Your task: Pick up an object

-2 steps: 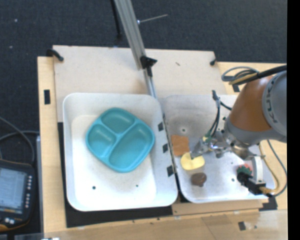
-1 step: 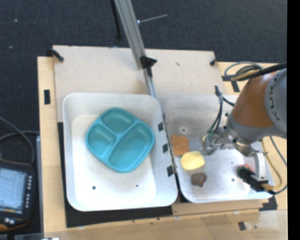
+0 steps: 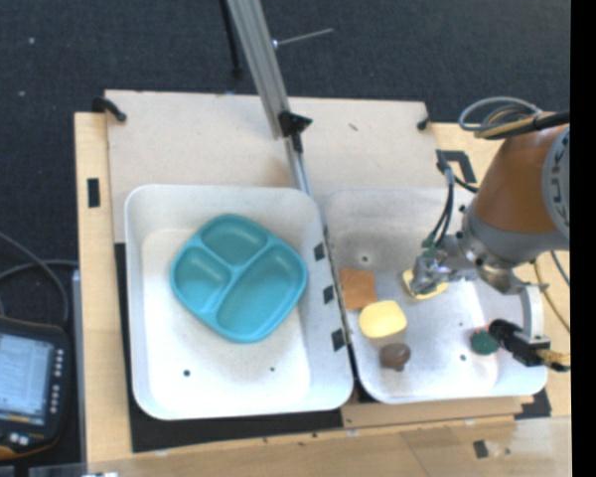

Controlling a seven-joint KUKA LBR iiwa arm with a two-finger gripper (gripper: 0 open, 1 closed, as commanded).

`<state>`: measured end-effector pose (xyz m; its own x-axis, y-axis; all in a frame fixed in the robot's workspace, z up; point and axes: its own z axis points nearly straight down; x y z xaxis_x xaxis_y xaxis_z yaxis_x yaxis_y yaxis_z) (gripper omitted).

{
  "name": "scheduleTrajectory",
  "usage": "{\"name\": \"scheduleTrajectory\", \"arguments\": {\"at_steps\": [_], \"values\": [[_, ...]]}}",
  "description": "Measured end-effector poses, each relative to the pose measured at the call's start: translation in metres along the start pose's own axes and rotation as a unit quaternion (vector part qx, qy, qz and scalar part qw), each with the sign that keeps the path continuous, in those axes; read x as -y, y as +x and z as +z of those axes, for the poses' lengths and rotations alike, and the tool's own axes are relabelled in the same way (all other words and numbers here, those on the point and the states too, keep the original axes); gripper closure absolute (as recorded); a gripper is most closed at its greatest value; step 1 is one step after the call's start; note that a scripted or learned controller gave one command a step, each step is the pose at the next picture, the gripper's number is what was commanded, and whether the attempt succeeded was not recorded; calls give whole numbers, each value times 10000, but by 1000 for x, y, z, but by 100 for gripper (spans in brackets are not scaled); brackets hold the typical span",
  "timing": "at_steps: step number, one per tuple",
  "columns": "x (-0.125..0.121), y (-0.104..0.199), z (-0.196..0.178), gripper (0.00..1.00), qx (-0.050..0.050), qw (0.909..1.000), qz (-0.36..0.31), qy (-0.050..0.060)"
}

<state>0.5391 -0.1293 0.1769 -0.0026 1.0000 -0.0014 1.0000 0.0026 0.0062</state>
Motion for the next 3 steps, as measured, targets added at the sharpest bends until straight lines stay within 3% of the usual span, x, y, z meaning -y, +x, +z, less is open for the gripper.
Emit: {"name": "scheduleTrajectory", "arguments": {"at_steps": [2, 3], "values": [[-6, -6, -107, 100, 7, 10000, -2, -11], [-10, 46, -101, 100, -10, 10000, -20, 23]]}}
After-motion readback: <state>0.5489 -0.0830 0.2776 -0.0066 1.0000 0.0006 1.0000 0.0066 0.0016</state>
